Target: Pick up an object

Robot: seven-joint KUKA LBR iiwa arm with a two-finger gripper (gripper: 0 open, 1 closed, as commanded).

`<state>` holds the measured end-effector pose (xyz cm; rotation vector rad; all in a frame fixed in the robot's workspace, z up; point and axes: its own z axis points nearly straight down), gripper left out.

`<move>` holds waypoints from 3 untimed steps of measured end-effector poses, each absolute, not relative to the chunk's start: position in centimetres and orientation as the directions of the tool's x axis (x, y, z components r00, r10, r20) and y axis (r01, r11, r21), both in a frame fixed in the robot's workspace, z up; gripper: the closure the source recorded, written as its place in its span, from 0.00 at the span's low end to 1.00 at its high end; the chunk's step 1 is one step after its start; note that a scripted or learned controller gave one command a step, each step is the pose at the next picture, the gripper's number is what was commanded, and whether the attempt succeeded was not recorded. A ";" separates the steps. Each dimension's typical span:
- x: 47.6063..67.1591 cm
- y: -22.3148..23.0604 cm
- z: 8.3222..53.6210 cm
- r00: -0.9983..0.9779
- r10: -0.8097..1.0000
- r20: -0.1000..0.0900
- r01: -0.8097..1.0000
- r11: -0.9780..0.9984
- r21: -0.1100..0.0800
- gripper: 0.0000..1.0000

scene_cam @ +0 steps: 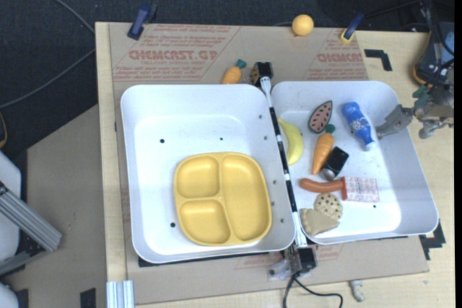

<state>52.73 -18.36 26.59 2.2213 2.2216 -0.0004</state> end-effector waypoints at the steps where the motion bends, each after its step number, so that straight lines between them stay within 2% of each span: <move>1: 58.1 -15.2 16.8 -0.001 1.000 0.001 1.000 0.001 -0.003 0.00; 2: 59.7 -10.7 8.4 -0.001 1.000 0.001 1.000 0.001 -0.001 0.00; 3: 59.8 -10.7 9.5 0.000 1.000 -0.001 1.000 0.000 0.002 1.00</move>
